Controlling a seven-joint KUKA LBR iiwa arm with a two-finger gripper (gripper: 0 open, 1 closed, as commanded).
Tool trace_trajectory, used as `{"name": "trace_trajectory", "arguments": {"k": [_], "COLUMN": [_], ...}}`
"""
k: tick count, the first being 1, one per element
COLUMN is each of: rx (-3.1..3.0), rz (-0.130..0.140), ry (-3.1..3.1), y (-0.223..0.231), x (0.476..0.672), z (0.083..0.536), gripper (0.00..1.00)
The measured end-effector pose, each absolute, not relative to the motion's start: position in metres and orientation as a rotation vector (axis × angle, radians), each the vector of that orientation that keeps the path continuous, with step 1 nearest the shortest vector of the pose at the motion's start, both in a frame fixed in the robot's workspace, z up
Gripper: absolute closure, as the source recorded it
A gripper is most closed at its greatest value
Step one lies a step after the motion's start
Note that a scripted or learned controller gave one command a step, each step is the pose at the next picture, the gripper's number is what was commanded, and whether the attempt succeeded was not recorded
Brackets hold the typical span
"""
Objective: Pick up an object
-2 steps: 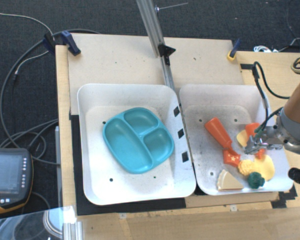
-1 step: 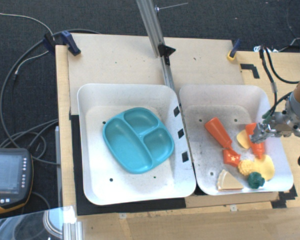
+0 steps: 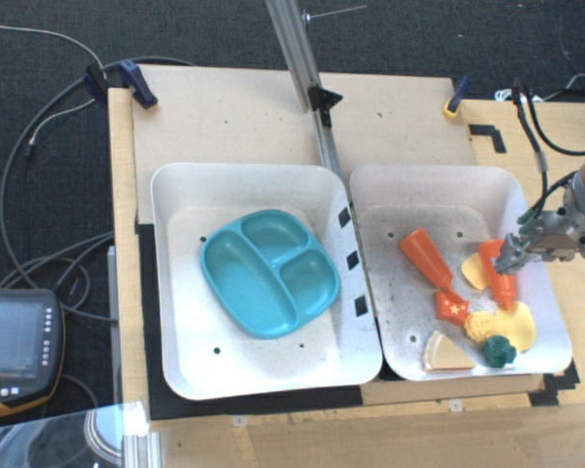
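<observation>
Toys in the right bin, claw low at its right wall.

Left of the right bin (image 3: 370, 291) lies a blue plate (image 3: 268, 273); inside it, an orange bottle (image 3: 427, 258), sandwich wedge (image 3: 447, 353) and carrot (image 3: 500, 279), where the claw (image 3: 515, 253) hangs, grip unclear.

Teal divided plate (image 3: 269, 272) in white speckled left bin (image 3: 175, 291). Orange bottle (image 3: 426, 257), yellow pieces (image 3: 507, 325), dark green lump (image 3: 498, 351), tan wedge (image 3: 447, 353). Pale wood counter (image 3: 234, 115).

Glossy teal plastic plate (image 3: 269, 273), matt speckled white bins (image 3: 242, 185), pale wooden bench (image 3: 224, 115), metal pole (image 3: 291, 27)
</observation>
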State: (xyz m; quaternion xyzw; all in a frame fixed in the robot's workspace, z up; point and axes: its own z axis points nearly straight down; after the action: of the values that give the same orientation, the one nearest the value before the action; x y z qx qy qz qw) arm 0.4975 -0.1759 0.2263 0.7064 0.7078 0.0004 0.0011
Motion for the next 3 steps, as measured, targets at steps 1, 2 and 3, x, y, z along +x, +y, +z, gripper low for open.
{"name": "trace_trajectory", "arguments": {"k": [1,2,3], "rx": [2.214,2.215,2.215], "rz": [0.003,0.001,0.002], "ry": [2.229,2.23,2.228], "y": [-0.132,-0.072,-0.015], "x": [0.524,0.542,0.562], "z": [0.223,0.22,0.215], "gripper": [1.0,1.0,1.0]}}
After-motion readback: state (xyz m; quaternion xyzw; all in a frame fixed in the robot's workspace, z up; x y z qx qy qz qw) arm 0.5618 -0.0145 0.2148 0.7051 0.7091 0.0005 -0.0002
